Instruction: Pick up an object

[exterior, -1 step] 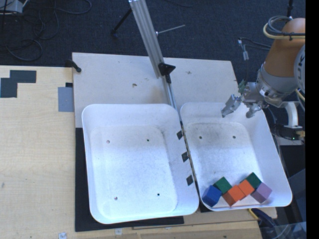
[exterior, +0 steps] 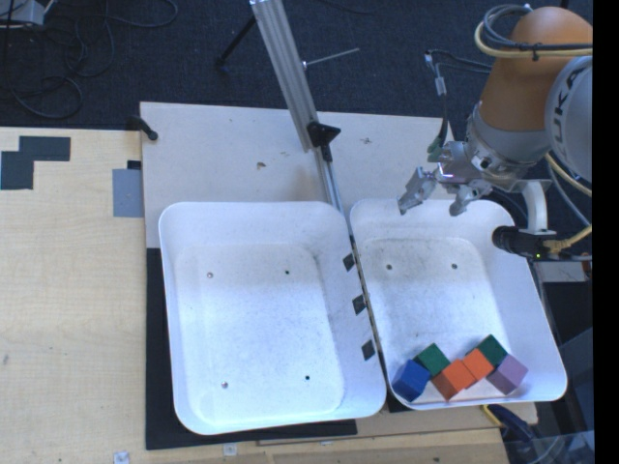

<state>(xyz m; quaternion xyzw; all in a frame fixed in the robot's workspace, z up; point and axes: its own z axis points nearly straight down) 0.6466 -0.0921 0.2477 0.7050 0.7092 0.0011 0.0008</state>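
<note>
So your end effector (exterior: 435, 194) is hanging over the far rim of the right bin (exterior: 542, 303), fingers spread apart with nothing between them. All the stuff you'd want to grab is down at the opposite end: a blue cube (exterior: 412, 379), green cube (exterior: 432, 360), orange cube (exterior: 450, 380), a second orange cube (exterior: 478, 363), dark green cube (exterior: 492, 350) and purple cube (exterior: 507, 373), all bunched up in the near corner. The left bin (exterior: 193, 288) has no cubes in it, so ignore that one.

Here's what I'd worry about. Those cubes are packed touching or just beside each other, so when you come down, a finger can easily land on top of a neighbour instead of sliding into a gap. Then you just shove the pile around and close on air. The purple one and the blue one sit right by the bin wall where it curves up, so a finger on that side might hit the wall first.

Also the cubes look turned at odd angles, so if your wrist isn't lined up with the faces you'll pinch on corners and it'll squirt out.

I'd guess the blue cube is the friendliest target, since its left side is open.
</note>
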